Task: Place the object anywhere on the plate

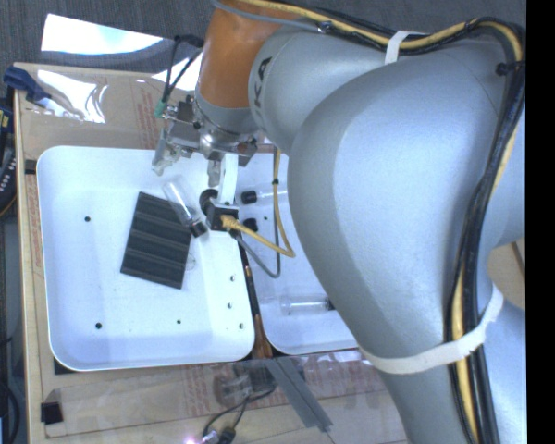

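The end effector [174, 174], whose grip I cannot tell, hangs beside the dark ribbed plate's [157, 240] far right corner, so probably it must next move over it.

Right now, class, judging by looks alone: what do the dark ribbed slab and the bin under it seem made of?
The dark ribbed slab is likely rubber or matte plastic: dull dark grey, parallel ridges, no glare. The left bin is probably moulded plastic, smooth with a soft sheen: even white, rounded corners.
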`<state>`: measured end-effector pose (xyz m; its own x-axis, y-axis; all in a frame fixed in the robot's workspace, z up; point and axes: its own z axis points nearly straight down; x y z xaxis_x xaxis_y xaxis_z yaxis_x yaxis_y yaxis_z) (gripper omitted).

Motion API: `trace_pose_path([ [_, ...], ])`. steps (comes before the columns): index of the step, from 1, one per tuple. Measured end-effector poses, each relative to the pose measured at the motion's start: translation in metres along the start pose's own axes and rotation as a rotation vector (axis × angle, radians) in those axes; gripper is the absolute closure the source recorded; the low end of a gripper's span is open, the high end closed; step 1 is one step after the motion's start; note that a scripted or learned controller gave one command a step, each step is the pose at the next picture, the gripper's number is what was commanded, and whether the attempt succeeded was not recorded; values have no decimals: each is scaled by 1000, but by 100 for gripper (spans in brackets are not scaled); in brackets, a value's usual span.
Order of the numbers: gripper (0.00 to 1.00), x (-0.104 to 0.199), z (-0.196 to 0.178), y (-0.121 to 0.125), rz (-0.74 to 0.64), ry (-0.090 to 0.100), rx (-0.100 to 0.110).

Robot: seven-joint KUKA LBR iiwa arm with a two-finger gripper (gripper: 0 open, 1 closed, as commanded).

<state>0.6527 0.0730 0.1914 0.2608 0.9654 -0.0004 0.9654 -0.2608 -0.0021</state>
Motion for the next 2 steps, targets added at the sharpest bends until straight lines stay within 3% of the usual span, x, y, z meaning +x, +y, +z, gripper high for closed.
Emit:
trace_pose_path([
  [1,0,77,38,-18,200,0,0],
  [2,0,95,33,-182,14,-2,3],
])
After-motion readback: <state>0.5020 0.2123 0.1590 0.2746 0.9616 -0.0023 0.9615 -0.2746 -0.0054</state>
